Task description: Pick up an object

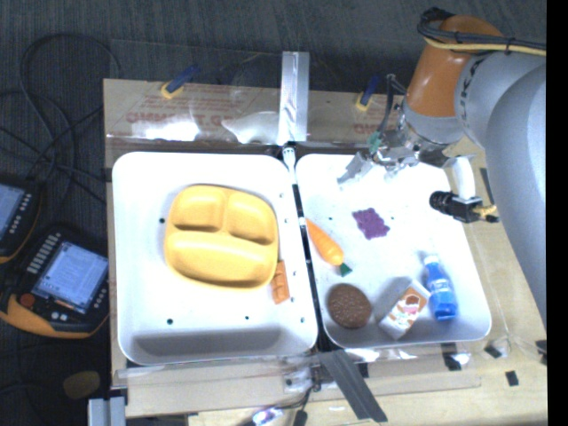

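My gripper hangs over the far end of the right bin, open, with nothing between its fingers. Below it in that bin lie a purple bunch of grapes, an orange carrot against the left wall, a brown round cookie, a small carton and a blue bottle near the front right corner. The grapes are the closest thing to the gripper, a short way toward the front.
The left bin holds a yellow divided plate and a small orange piece by its right wall. A ridge between the bins separates them. The arm's grey body covers the right side.
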You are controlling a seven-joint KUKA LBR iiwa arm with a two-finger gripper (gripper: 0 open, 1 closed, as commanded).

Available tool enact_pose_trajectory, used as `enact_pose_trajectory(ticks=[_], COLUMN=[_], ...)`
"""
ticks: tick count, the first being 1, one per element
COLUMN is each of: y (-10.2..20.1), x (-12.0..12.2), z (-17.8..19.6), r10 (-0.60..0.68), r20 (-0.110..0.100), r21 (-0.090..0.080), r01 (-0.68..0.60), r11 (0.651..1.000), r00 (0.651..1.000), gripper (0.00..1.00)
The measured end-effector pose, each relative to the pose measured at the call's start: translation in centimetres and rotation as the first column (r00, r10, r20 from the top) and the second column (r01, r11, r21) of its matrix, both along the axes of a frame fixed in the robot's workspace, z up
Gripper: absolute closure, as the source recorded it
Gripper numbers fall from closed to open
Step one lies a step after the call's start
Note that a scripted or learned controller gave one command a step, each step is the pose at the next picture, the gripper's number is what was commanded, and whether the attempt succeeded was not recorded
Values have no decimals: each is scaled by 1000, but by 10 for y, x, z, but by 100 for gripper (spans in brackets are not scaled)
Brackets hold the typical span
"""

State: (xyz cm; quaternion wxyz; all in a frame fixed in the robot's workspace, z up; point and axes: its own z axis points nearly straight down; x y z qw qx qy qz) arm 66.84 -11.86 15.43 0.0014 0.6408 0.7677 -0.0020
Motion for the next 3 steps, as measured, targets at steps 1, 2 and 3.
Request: enact_pose_trajectory(ticks=[1, 2, 3], y=[-15, 7, 7], x=[-31, -56, -56], z=[-66, -65, -55], r10=[-105, -168, -169], r20=[8, 10, 11], r21=[1, 3, 5], r01=[105, 168, 169], r11=[994, 986, 986], r00=[994, 986, 986], gripper=[0, 0, 100])
